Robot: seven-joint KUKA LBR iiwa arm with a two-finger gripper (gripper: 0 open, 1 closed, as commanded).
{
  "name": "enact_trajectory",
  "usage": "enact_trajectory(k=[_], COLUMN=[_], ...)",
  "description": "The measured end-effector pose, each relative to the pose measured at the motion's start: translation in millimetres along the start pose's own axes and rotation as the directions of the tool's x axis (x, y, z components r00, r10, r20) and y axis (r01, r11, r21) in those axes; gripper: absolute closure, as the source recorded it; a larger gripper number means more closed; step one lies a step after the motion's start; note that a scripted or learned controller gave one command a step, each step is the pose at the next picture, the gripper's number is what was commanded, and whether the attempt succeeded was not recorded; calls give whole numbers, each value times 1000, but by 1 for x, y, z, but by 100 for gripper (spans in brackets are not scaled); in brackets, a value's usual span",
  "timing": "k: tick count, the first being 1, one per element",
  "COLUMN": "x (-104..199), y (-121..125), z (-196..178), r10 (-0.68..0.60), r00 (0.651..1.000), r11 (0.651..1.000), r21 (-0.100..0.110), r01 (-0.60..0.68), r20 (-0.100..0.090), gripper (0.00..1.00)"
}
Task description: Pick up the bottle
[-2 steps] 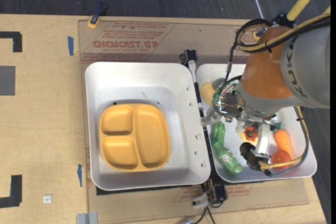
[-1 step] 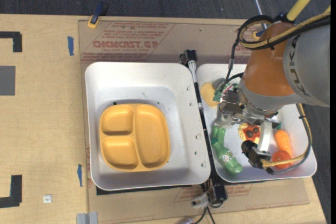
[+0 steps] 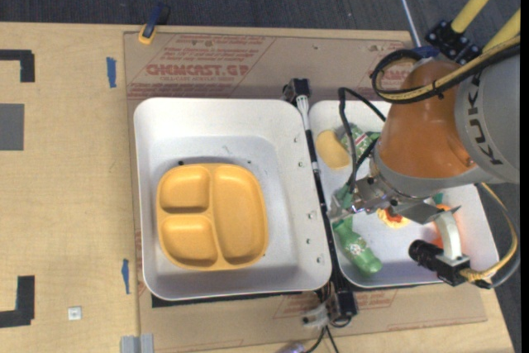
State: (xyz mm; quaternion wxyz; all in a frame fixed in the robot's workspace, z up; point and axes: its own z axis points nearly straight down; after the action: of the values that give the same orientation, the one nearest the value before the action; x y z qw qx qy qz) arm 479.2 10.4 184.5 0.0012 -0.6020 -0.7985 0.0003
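Observation:
A green bottle (image 3: 358, 249) lies on its side in the front left corner of the right bin (image 3: 479, 202), close to the wall shared with the left bin. My gripper (image 3: 347, 207) hangs low over the right bin, just behind the bottle's near end and apart from it. The orange-banded wrist hides the middle of that bin.
The left bin (image 3: 157, 128) holds a yellow divided plate (image 3: 212, 215). In the right bin a pale yellow round thing (image 3: 333, 149) and a green-and-white packet (image 3: 362, 136) lie at the back left. A small red-orange item (image 3: 390, 216) and a white-and-orange item (image 3: 451, 229) lie beside the wrist.

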Motion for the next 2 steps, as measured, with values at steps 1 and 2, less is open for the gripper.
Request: enact_trajectory(k=[1, 2], x=[27, 49], y=[8, 78], z=[0, -1], r10=[-268, -581], r00=[963, 814], r11=[963, 814], r21=[0, -3], r01=[268, 581], r20=[0, 4], gripper=[100, 100])
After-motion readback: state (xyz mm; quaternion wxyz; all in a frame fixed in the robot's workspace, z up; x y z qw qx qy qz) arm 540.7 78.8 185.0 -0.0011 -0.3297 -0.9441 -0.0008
